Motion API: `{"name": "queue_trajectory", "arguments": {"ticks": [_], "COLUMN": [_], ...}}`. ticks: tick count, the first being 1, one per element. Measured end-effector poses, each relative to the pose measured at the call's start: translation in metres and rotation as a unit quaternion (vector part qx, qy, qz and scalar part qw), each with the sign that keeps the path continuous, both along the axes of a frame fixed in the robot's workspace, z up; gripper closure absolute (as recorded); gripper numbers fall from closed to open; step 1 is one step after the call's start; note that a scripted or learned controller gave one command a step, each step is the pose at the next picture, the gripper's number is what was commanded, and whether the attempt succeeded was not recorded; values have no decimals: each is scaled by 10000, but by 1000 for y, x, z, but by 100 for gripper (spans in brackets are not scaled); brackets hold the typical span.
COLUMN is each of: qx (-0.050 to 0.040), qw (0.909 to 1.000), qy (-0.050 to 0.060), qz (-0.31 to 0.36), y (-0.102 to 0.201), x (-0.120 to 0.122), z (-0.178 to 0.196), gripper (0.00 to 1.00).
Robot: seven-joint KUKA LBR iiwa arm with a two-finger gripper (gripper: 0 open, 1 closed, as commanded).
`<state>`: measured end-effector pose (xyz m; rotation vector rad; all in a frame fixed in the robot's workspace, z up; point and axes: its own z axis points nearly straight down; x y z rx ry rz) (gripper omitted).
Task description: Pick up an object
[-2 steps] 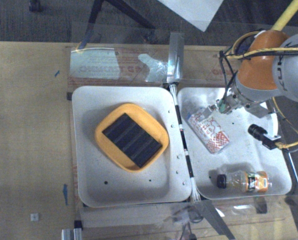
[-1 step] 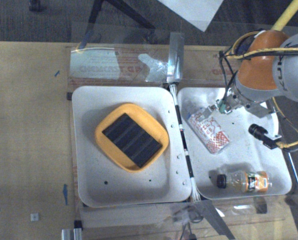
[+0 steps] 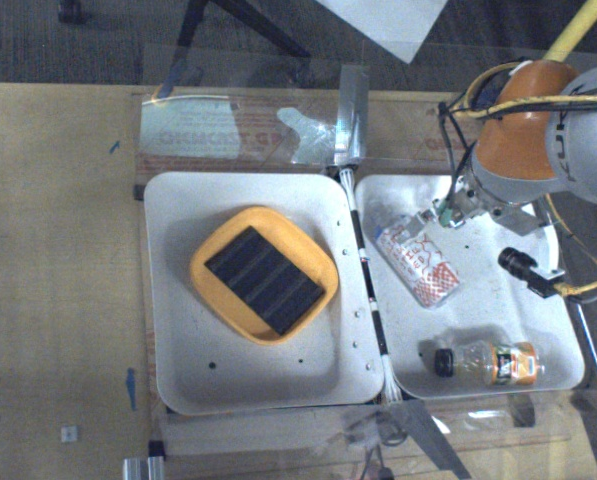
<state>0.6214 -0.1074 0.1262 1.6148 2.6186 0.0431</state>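
Pincer (image 3: 448, 213) hangs low over the far part of the right bin (image 3: 568, 373), at the upper end of a red-and-white packet (image 3: 418, 260); whether it is wide or narrow I cannot tell. This looks like the approach, with nothing seen held. Next it would need to settle squarely over the packet and close on it. Near that bin's front edge lies a small bottle (image 3: 488, 362). Beside it, the left bin (image 3: 168, 368) holds a yellow tray with a dark ribbed insert (image 3: 263, 286).
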Motion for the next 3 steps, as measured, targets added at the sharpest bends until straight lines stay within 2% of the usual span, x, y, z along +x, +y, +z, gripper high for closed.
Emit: {"name": "queue_trajectory", "arguments": {"ticks": [1, 2, 3], "qx": [-6, 44, -6], "qw": [10000, 9994, 9979], "qy": [-5, 332, 158], "qz": [69, 6, 632], "y": [0, -13, -26], "x": [0, 12, -4], "z": [0, 60, 8], "gripper": [0, 0, 0]}}
